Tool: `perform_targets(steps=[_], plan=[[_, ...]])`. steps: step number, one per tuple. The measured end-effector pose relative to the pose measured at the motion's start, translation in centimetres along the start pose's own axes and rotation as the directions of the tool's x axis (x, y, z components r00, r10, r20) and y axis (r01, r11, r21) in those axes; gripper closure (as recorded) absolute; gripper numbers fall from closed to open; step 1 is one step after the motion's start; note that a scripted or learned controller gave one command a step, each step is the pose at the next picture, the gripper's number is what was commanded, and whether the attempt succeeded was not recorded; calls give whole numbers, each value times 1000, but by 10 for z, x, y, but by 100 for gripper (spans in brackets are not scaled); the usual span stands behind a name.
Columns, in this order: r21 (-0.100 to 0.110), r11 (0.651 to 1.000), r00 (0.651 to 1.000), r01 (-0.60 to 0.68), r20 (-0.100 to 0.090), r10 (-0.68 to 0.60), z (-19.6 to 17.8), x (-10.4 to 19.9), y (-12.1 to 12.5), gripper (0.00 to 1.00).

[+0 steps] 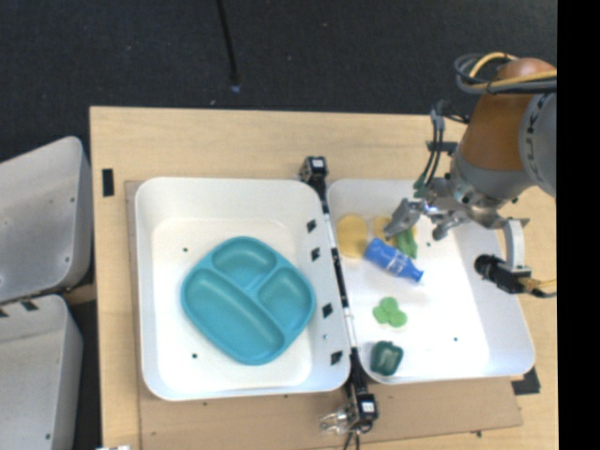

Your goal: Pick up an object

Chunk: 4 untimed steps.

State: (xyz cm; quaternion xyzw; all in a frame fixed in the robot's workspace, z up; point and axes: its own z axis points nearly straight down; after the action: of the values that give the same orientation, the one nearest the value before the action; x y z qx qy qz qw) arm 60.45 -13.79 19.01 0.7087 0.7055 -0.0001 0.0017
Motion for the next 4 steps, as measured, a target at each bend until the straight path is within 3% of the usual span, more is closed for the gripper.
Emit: perform_targets(steps=[1,2,3,4], plan=[[0,1000,1000,3,0,-3,54,-5,-6,0],[-1,1000,1000,-1,-1,1,46,-6,-6,100],[2,1000,1000,5,-2,-5,0,2,-4,100],[1,1000,1000,7,-2,-7,-23,1,-3,100]])
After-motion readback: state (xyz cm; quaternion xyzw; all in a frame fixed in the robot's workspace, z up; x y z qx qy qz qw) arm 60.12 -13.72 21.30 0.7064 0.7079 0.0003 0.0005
